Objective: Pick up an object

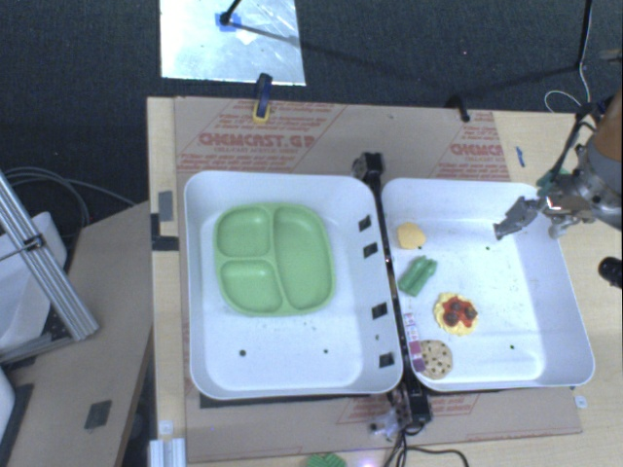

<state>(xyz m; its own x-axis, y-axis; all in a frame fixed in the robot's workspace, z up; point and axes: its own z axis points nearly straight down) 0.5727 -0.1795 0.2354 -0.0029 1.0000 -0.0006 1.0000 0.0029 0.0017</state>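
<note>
the cookie (435,359) with coloured specks lies nearest the camera, at the front left corner of the right bin (555,309), close against the wall shared with the other bin. the jaws (514,219) hang over the rear of that same bin, toward its right side, reaching in from the right edge with the grey wrist behind them; nothing shows between them, and whether they are released or clenched cannot be told from this slanted view. below and to the left of the jaws, well apart from them, the small round pizza toy (457,312) with red topping rests on the bin floor, just behind the cookie. a green bean-like piece (418,274) lies further back beside the dividing wall, tilted, and a yellow lump (412,234) sits just behind it, roughly level with the jaws but across the bin from them. all four pieces keep to the left half of the right bin. the left bin (209,358) carries a pale green divided plate (274,260) with three compartments. both bins rest on a cardboard-covered counter (321,129), with a yellow clamp (262,98) at its far edge.
</note>
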